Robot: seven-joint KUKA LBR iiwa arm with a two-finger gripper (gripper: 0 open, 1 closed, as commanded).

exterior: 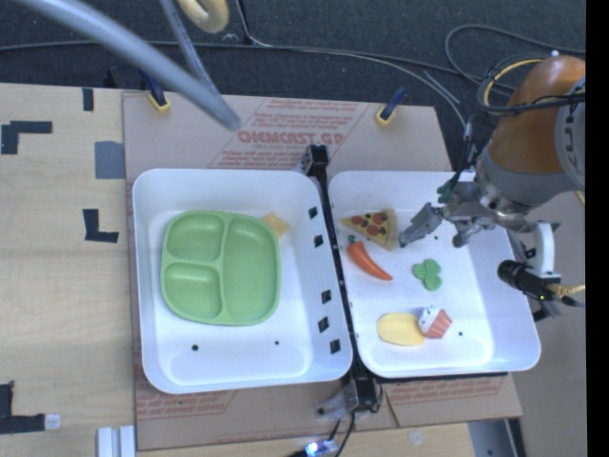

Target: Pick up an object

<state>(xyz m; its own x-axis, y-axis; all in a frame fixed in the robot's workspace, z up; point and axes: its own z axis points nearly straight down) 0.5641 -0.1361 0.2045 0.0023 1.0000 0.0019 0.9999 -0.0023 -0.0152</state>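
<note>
Two shallow white plastic bins side by side on the tabletop: left bin carrying a light green sectioned plastic tray with a small yellow wedge-shaped piece at its upper right corner; right bin carrying the small toy foods. Hand poised over the right bin's upper part, fingers spread apart, nothing between them. Nearest candidate just left of the hand: flat triangular pizza-slice toy, likely light, stiff, awkward to pinch except across its edges. Below it, orange carrot-shaped toy, slim, probably best taken across its narrow width. Further down, rounded yellow lump toy, smooth and possibly slippery, touching a small red-and-white piece. Smallest, a green clover-shaped toy, low and flat, judged hardest to grip.
</note>
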